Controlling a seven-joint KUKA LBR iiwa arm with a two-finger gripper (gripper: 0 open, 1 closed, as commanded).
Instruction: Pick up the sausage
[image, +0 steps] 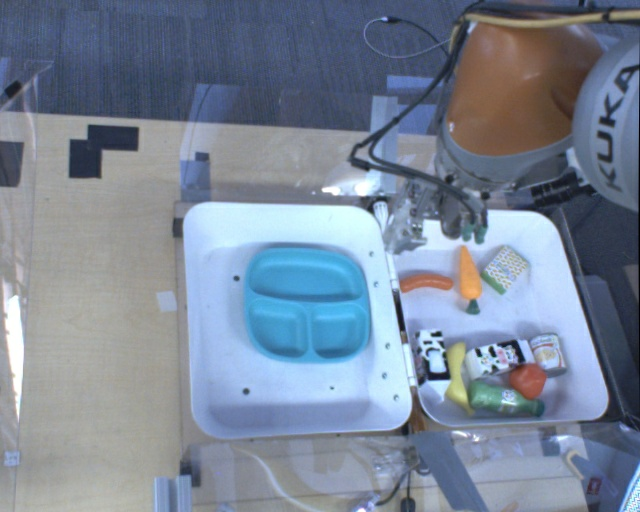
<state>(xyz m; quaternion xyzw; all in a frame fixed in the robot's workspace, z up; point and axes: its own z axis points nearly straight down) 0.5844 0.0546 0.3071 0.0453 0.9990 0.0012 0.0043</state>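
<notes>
Nearest the camera, along the front wall of the right-hand shallow white bin, lies a green bottle-shaped toy on its side, touching a round red tomato-like piece just behind it. To their left a yellow banana-shaped toy runs front to back, with a small black-and-white cow-patterned carton on its left and a second black-and-white carton on its right; a small tin can with a pale label lies beside that carton, near the bin's right side. Farther back in the same bin rests the slim orange-red sausage, lying roughly crosswise close to the bin's left wall, apart from the other items. Just right of it stands out an orange carrot toy with a green tip, pointing front to back, and right of that a small tilted box with a green-and-white checked pattern. The two-finger gripper hangs over the back part of this bin, behind the carrot and to the right of the sausage; its dark fingers point downward with nothing visible between them, and whether the jaws are apart or together cannot be told from this angle. Above it sits the arm's orange band with black cables looping beside it. The left-hand shallow white bin holds a light blue plastic tray with three compartments, set near its middle.
</notes>
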